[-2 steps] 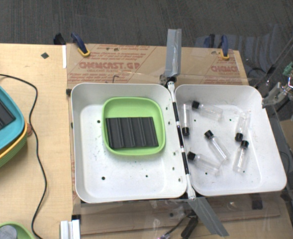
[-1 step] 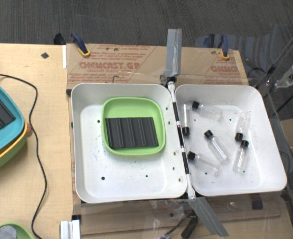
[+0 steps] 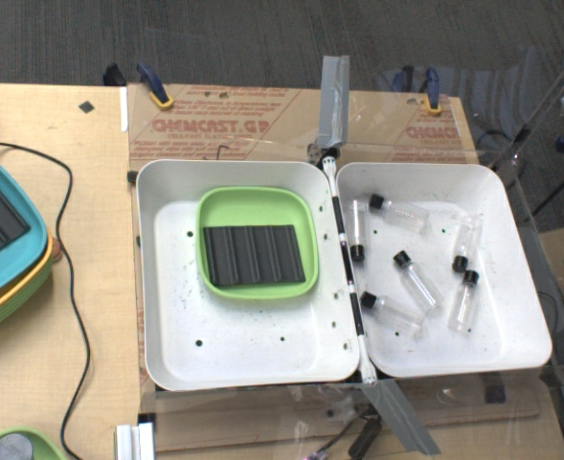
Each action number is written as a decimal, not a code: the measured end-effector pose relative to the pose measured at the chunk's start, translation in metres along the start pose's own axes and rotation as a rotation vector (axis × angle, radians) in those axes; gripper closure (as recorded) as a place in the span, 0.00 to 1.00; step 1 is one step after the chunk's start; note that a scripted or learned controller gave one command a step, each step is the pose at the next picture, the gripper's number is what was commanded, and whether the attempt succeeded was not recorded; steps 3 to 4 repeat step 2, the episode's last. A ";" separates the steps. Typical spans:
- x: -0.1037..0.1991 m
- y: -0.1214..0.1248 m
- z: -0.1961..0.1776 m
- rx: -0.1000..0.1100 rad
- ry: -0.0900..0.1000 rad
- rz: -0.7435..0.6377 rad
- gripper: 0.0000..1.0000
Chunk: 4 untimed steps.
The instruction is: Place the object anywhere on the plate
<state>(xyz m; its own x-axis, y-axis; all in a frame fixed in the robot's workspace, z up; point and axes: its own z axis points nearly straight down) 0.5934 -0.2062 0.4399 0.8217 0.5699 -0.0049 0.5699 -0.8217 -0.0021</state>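
Six small clear tubes with black caps, loose on the floor of the right bin point(image 3: 511, 257). Well apart from the green plate point(image 3: 257, 196), which sits in the left bin point(image 3: 167, 286) with a dark ribbed insert point(image 3: 255, 255) on it.

Likely light, stiff and slick, and probably quick to roll or squirt out of a pinch. Possibly brittle if glass; cannot tell glass from plastic.

Easiest pick looks to be the middle tube point(image 3: 416, 278): clear of its neighbours and of the walls. Long axis slanted, with the cap toward the upper left and the body running down to the right. Best taken across the body near mid-length, closing square to that axis, not on the cap.

Cannot tell whether the hand is wide or narrow.
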 end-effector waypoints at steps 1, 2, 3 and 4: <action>0.017 0.031 0.000 0.001 0.000 0.336 0.00; 0.039 0.045 0.000 0.002 0.000 0.401 0.00; 0.039 0.045 0.000 0.002 0.000 0.401 0.00; 0.039 0.045 0.000 0.002 0.000 0.401 0.00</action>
